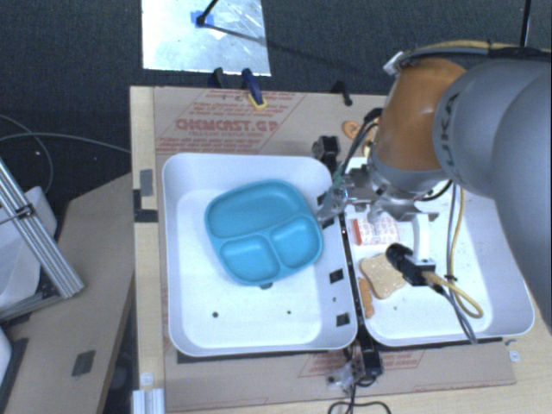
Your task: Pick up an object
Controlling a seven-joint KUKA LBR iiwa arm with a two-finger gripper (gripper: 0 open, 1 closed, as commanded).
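Toast-shaped tan slice (pixel 382 276) lies unlifted in the right white bin (pixel 509 313); grey arm's gripper (pixel 392 222) hovers above, grip state unclear; pickup remains.

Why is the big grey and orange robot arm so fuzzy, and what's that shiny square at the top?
In the camera view, the arm sits close to the lens, so it looks soft and out of focus, while the blue plate stays sharper. The shiny sheet at the top throws back glare in pale streaks. The left white bin is evenly lit, with faint shadows.
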